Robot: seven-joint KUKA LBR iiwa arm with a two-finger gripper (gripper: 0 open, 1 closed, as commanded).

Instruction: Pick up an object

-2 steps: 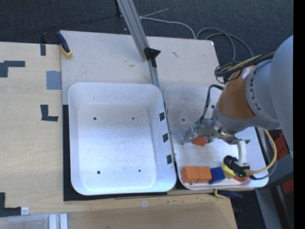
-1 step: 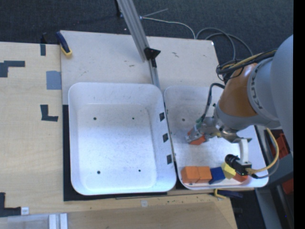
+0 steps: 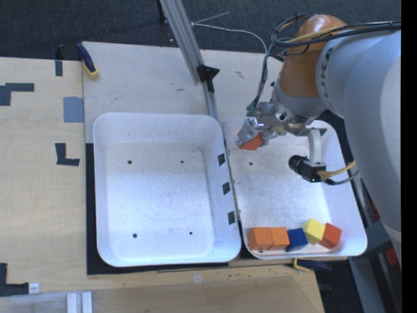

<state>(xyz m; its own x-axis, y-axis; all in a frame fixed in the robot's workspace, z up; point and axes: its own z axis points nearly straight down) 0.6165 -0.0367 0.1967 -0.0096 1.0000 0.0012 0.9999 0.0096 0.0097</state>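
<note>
Small orange-red block clamped between fingers of gripper, lifted over far left part of right bin, close to divider between bins. Along near wall of same bin, in a row: orange block, blue block, yellow block, second orange-red block. Left bin alongside, just touching.

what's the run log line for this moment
gripper: shut on orange block | above right bin | other blocks: bin's near edge
</note>
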